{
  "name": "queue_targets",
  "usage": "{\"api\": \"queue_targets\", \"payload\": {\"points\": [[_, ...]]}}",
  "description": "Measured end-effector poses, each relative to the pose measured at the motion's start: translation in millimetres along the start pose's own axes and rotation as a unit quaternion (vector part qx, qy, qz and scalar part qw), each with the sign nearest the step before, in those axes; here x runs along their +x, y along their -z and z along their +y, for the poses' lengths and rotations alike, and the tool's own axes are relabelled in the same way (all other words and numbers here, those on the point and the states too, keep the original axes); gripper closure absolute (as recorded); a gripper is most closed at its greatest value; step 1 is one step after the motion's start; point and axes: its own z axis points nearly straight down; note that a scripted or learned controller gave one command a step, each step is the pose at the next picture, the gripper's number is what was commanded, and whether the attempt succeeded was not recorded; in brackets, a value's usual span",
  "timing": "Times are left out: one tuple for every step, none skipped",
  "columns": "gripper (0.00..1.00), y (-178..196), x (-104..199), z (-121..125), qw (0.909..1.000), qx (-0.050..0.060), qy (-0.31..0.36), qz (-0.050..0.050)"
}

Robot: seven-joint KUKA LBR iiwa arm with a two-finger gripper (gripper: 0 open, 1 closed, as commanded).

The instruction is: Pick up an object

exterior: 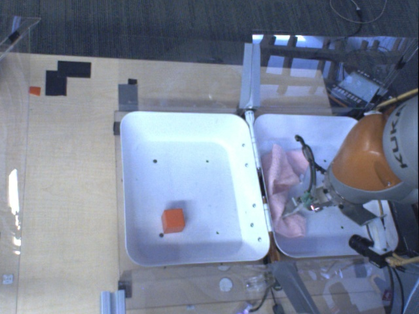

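A soft, crumpled pink cloth [286, 187] lies in the right bin [340, 244]; the end effector [306, 201] sits against it, grip state unclear. An orange cube [173, 220] rests in the left bin [196, 136].

Table [65, 195]: pale wood-grain top, matt, smooth. Left bin [190, 136] and right bin [340, 237]: white plastic, smooth, faint sheen. Pink cloth [285, 185] in right bin: soft fabric, crumpled, matt. Orange block [173, 220] in left bin: matt, looks like foam or plastic, cannot tell which. Arm [370, 159]: glossy orange band, smooth shell. Floor [163, 12]: dark carpet, rough weave.
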Motion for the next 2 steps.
{"api": "queue_targets", "payload": {"points": [[0.0, -2, -54, 59, 0.9996, 0.003, -0.029, 0.001], [0.0, -1, -13, 51, 0.9968, 0.001, 0.08, 0.001]]}}
